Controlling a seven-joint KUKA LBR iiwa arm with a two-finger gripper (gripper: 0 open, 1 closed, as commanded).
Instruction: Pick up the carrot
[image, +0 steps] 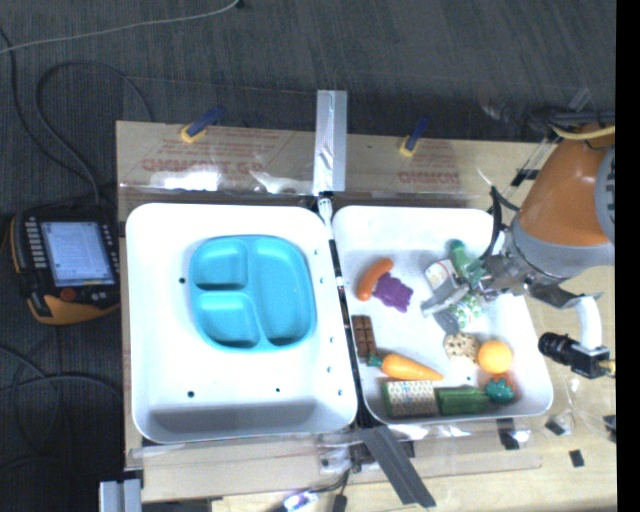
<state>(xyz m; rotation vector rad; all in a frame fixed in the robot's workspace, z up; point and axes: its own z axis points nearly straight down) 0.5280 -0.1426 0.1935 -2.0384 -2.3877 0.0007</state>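
The carrot (408, 367) is orange with a green top and lies flat in the front part of the right bin (535, 330), its tip pointing right. My gripper (453, 293) hangs over the right middle of that bin, above and to the right of the carrot and apart from it. The grey arm with its orange band (565, 205) reaches in from the right. Small items crowd around the gripper's metal parts, so its state is unclear.
Around the carrot lie a chocolate bar (363, 336), a cracker (460, 346), an orange fruit (494, 356), a patterned cylinder (410, 398) and a green cucumber (460, 400). An orange sausage (375, 278) and purple grapes (396, 294) lie further back. The left bin holds a blue divided plate (250, 290).
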